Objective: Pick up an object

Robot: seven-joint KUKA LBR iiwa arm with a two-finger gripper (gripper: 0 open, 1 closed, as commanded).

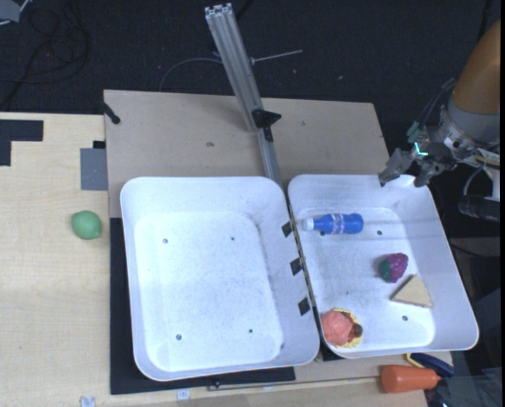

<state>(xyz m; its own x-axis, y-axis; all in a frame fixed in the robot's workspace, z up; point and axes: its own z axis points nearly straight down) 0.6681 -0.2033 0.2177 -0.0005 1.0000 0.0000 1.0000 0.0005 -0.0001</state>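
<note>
Bench [32, 312] of pale wood fills the left side, with a tan board [185, 134] laid across its middle and a dark mat beneath the bins. Left bin [142, 195], white and shallow, sits on that board, touching the right bin [443, 227] along a shared edge held by small black clips. Arm [481, 66] comes in at the upper right, its orange band above a grey wrist. A metal rail [235, 66] slants from the top of the view down to the point where the bins meet.

Gripper [405, 170] hangs over the far right corner of the right bin, fingers spread apart with nothing between them (two dark tips, one on each side of the rim).

Four things lie in the right bin. Bottle [337, 223], blue with a white cap, lies on its side near the far wall, cap toward the left. A tan wedge [413, 292] lies near the right wall, and a purple lump [394, 266] with a touch of green is just above it. A pink and orange lump [341, 327] rests in the near left corner.

An orange object [407, 378] lies outside, just in front of the right bin. A green ball [87, 225] sits alone on the bench, well to the left of the bins.
</note>
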